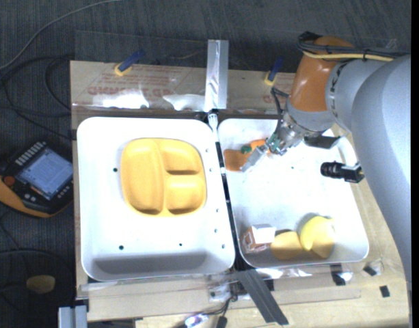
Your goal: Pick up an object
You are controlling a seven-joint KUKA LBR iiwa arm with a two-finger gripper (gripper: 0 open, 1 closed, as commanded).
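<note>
reaching in from the right, the pincer (264, 149) sits low over the upper left corner of the right bin (346, 203), its tip touching or just above a small orange object (234, 158) with a green bit beside it. the object lies just left of the tip, against the bin's left wall. whether the pincer is apart or clamped, i cannot tell. yellow pieces (305, 238) lie well apart, near the front.
</note>
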